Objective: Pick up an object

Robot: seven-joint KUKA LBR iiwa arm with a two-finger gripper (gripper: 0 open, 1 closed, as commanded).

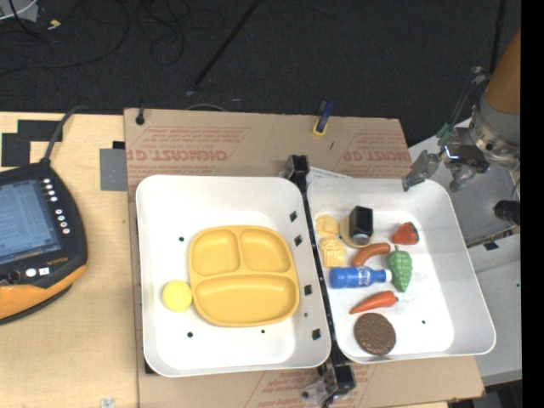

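White plastic right bin holds small toy foods: a glossy red pepper, knobbly green vegetable, blue bottle, sausage, round brown patty. Gripper hovers above the bin's far right corner, jaws apart, holding nothing. A clean pick likely means centring over the outlying patty, then descending straight.

Bench top: light wood, with a brown cardboard sheet laid flat on it, printed lettering upside down, a blue-and-yellow clamp on its far edge. Floor behind is dark carpet crossed by black cables. Lighting even, shadows soft
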